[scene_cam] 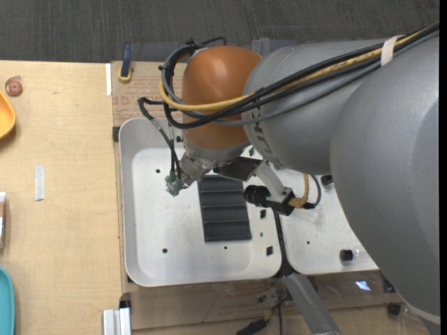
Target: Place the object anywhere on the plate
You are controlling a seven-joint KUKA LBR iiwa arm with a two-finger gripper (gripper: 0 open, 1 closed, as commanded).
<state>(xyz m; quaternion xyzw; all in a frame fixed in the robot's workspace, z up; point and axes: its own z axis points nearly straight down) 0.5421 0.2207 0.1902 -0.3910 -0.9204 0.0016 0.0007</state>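
Observation:
My arm, with its orange band [216, 96], reaches in from the right and hangs over the left white bin [140, 257]. Below the wrist, a black ribbed block that looks like my gripper [225, 218] points down over the middle of that bin's floor. The block hides whatever lies between or under it. A small green and grey part [172, 182] sits on the wrist's left side. The grey arm covers most of the right bin [314, 253]. A small dark object [346, 255] rests on the right bin's floor near the front.
A light wooden tabletop [63, 208] lies left of the bins. An orange dish edge [4, 117] and a teal edge [3, 302] show at the far left. A small pale strip [39, 183] lies on the wood. Yellow and black cables [167, 103] loop beside the wrist.

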